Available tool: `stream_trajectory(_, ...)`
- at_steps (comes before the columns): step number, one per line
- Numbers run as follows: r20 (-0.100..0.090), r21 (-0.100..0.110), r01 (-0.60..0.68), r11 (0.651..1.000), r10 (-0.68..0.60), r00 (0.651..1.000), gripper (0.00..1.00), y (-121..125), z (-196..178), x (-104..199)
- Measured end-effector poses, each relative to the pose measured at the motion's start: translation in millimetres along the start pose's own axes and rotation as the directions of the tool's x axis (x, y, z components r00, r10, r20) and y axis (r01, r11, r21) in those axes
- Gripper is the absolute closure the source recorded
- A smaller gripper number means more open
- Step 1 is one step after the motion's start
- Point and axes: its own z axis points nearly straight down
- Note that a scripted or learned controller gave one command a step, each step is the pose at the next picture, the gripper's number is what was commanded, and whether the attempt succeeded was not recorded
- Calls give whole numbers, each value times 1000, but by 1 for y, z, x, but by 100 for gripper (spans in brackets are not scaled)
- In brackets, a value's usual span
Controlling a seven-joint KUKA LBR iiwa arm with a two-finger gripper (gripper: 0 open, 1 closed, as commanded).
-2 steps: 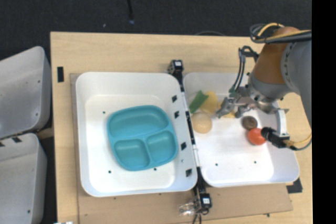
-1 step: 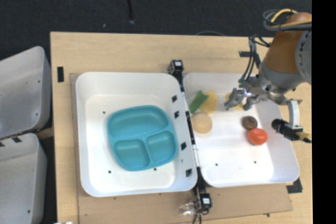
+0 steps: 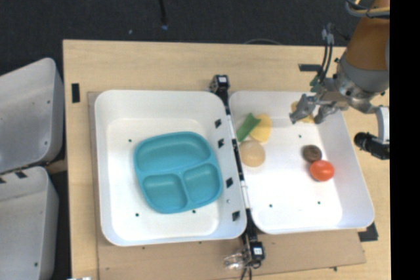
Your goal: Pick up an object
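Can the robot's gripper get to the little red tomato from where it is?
Probably yes. The gripper hovers over the right bin's upper edge, and the red tomato lies below it in the same bin. Only a small brown piece sits close beside the tomato; nothing covers it from above.

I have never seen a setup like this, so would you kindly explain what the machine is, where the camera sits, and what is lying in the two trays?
This is a single picture from a camera fixed above a wooden bench, looking down at a slant. The machine at the right is a grey robot arm with an orange band; its gripper hovers over the far edge of the right white bin. That bin holds a green and yellow piece, a pale beige round piece, a small brown round piece and a red-orange ball. The left white bin holds a blue divided plastic tray. I see nothing held in the gripper.
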Motion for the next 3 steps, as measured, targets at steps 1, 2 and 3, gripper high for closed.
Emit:
stream_trajectory(1, -1, 6, 1, 1000, -1, 1000, 100, 1, -1, -1)
stream_trajectory(2, -3, 8, 4, 1000, -3, 1000, 100, -15, -11, 46)
stream_trajectory(3, -2, 10, 3, 1000, -3, 1000, 100, -33, 1, 95)
